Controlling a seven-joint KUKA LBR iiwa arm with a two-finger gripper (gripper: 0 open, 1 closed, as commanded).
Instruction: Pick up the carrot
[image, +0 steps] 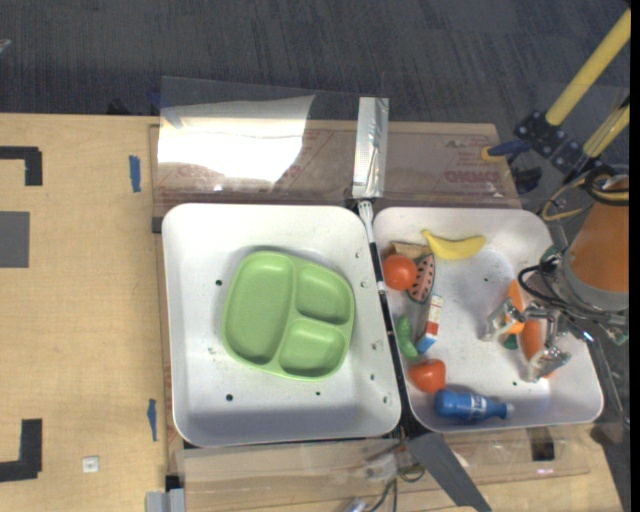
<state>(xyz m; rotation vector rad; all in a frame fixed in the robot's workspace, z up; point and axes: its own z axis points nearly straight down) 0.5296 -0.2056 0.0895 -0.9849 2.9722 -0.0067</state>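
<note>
Camera view: blue bottle (470, 405) at near rim of right bin (580, 405), then gripper (530, 340) low over carrot (530, 335) by right wall; cannot tell how it is set. Probably grasping step; next, straight lift. Tight at wall, freer toward banana (452, 244).

No legible text anywhere
</note>
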